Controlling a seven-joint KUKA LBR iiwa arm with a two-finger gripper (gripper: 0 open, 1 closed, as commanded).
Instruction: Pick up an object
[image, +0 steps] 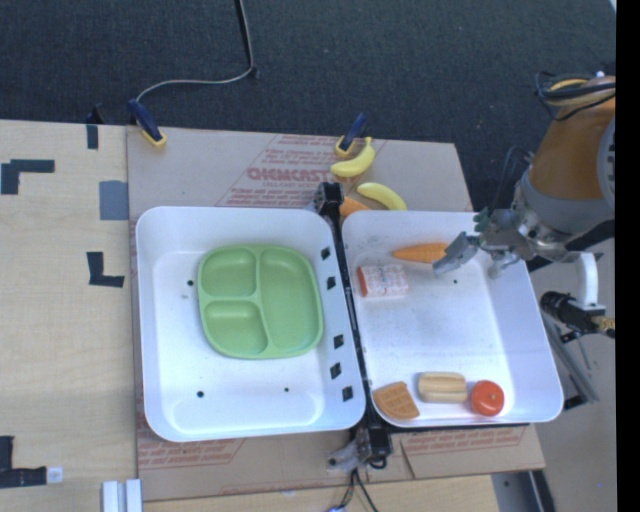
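- Camera view: a toy carrot (420, 253), orange and tapered, is lying on its side near the far wall of the right bin (520, 400), its narrow tip pointing toward the arm.
- The gripper (462, 252) is hanging just at that tip, reaching in from the right edge below the arm's orange band (572, 150); whether it is touching the carrot cannot be told, and its opening cannot be told either.
- The right bin is also carrying a pale pink-and-white block (382, 282) just beside the carrot, toward the divider.
- Along that bin's near wall three pieces are sitting in a row: an orange-brown toast-like slice (397, 401), a tan bread roll (441, 386) and a red tomato (487, 398).
- The left bin (165, 390) is holding a green divided plate (260, 302) with three compartments, lying flat.
- Beyond the bins, two yellow bananas (366, 174) are resting on the cardboard (250, 175), just outside the right bin's far corner.
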